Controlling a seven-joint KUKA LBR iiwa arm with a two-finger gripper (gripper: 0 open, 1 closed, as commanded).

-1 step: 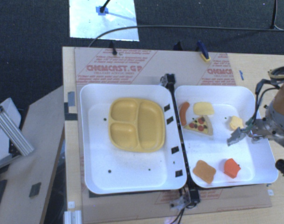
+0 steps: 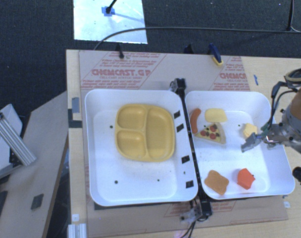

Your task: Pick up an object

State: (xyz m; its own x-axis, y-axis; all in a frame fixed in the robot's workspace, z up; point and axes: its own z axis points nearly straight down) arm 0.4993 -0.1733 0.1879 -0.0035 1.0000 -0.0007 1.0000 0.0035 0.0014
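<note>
The right bin [image 2: 276, 155] holds several toy foods: a red sausage [image 2: 195, 120], a pizza slice [image 2: 213, 132], a yellow cheese piece [image 2: 216, 115], a small pale yellow piece [image 2: 249, 130], an orange toast piece [image 2: 217, 181] and a red block [image 2: 245, 178]. My gripper [image 2: 251, 143] reaches in from the right and hangs over the right bin's middle right part. It sits just below the pale yellow piece and above the red block. I see nothing held in it.
A yellow divided plate [image 2: 143, 132] lies in the left bin [image 2: 98, 148]. A black divider [image 2: 186, 138] with clips runs between the bins. A blue clamp [image 2: 215, 53] sits at the bench's back edge.
</note>
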